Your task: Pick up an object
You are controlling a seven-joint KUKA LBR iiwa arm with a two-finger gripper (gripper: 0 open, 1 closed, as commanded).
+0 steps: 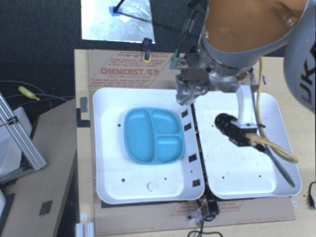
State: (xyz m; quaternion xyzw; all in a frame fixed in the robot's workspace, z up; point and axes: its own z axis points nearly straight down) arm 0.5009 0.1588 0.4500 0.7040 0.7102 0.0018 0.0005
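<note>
- Although the gripper [185, 97] is in plain sight, its tip is a small blur of grey metal, so I cannot tell whether it is spread or pressed together; nothing can be seen held in it.
- It hangs over the far inner corner of the left bin [111, 181], close to the seam where that bin meets the right bin [247, 179].
- A row of black tabs [188, 127] runs along that seam, just beside the gripper's line of descent.
- The one object to pick is a blue divided plate [153, 135], lying flat near the middle of the left bin, with its far right corner near the gripper but apart from it.
- The arm [247, 19] looms over the right bin's far side.
- Risk, as I judge it: a straight drop from here would likely meet the bin wall or the tabs, not the plate.
- Second risk: the plate is wide and shallow, so only its thin rim or a partition ridge offers a pinch; a descent onto a flat compartment would close on nothing.
- Third risk: the white floor looks smooth, so a glancing touch could push the plate sideways rather than seat it.
</note>
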